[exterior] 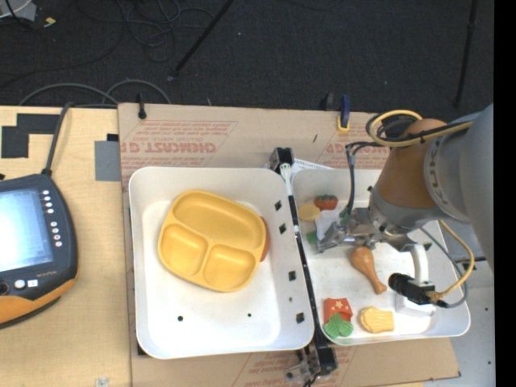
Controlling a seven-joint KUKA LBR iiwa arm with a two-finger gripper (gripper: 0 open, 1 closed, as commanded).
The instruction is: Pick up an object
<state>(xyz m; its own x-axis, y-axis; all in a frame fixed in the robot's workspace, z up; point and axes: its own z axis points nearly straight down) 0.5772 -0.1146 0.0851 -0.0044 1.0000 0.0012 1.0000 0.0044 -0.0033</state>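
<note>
White right bin (451, 322) | fingers (329, 236) near divider, grip state unclear | drumstick (368, 268) beside, apart

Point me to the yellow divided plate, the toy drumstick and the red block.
yellow divided plate (211, 240): camera view, ridge between its compartments.
toy drumstick (367, 264): camera view, its meaty end.
red block (337, 308): camera view, middle of its top face.

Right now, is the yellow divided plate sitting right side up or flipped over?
Right side up. The yellow divided plate in the left bin shows its three hollow compartments facing the camera, with nothing in them.
</note>
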